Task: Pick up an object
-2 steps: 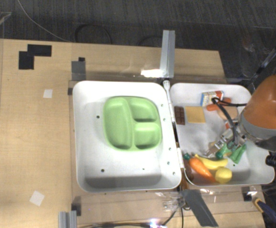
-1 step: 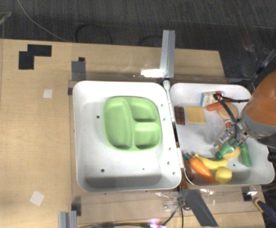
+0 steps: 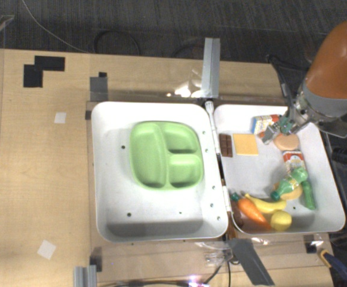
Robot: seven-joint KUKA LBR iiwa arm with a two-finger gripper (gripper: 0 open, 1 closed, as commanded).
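My gripper [image 3: 279, 128] hangs low over the back of the right bin [image 3: 334, 217], below the grey wrist and orange band. It is just right of a white and blue carton [image 3: 260, 123] and just above a round tan disc [image 3: 286, 142], which it partly overlaps. A yellow cheese slice [image 3: 245, 144] and a brown chocolate bar [image 3: 226, 144] lie to its left. Nearer the front are a red and white packet [image 3: 293, 158], green items [image 3: 294, 182], a banana [image 3: 266, 205], a carrot [image 3: 247, 210] and a lemon [image 3: 281, 220].
The left bin [image 3: 107, 214] holds a green divided plate [image 3: 164, 154]. A raised divider [image 3: 216, 160] separates the two bins. A grey metal post [image 3: 211, 67] stands behind the bins. The wooden bench [image 3: 36, 178] stretches to the left.
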